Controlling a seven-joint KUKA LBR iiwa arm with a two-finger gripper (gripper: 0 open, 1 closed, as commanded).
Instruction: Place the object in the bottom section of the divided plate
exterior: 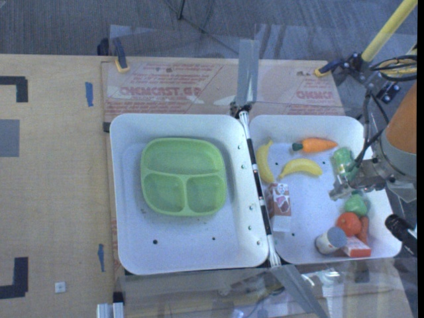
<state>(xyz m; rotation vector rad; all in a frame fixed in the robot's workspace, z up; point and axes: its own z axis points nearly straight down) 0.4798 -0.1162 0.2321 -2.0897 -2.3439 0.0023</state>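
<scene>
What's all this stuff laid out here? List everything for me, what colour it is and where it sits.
Bins: 2, white, side by side on the bench, left bin, right bin.
Divided plate: 1, light green, in the left bin.
Bananas: 2, yellow, upper left of the right bin, one upright, one lying crosswise.
Carrot: 1, orange with a green end, top of the right bin.
Packet: 1, brown and white, left side of the right bin.
Green items: 2, right side of the right bin, pale one above, darker one below.
Tomato-like ball: 1, orange-red, lower right of the right bin.
Gripper: 1, grey metal, over the right bin's right side.
</scene>
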